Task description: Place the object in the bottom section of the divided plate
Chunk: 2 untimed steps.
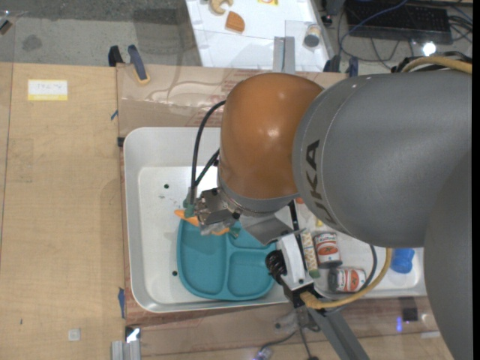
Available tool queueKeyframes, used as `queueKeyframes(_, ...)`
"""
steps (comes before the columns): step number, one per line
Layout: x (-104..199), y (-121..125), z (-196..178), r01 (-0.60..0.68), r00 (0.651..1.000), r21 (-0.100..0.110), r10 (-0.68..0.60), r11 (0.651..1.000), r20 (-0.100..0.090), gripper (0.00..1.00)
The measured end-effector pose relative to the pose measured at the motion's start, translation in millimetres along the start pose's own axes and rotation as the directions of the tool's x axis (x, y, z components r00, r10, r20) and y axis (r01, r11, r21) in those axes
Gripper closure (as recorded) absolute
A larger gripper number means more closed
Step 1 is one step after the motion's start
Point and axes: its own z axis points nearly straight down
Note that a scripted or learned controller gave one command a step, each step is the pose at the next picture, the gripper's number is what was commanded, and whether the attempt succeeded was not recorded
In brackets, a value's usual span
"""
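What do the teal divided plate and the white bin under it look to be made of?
Plate: probably moulded plastic, an even teal with a soft sheen and rounded raised dividers. Bin: likely plastic too, smooth white with rounded corners and a thick lip, though coated metal can't be ruled out.

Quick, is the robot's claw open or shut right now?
Gripper: cannot be told. It sits low over the top edge of the teal divided plate, with something orange beside it.
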Motion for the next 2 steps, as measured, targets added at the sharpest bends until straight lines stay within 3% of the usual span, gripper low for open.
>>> queueKeyframes(1, -0.2, 0.0, 0.0, -0.001, 1.000, 0.000, 0.001, 1.000, 0.000, 0.00)
queueKeyframes(2, -42.8, 22.0, 39.9, 0.431, 0.903, 0.005, -0.431, 0.903, 0.000, 0.00)
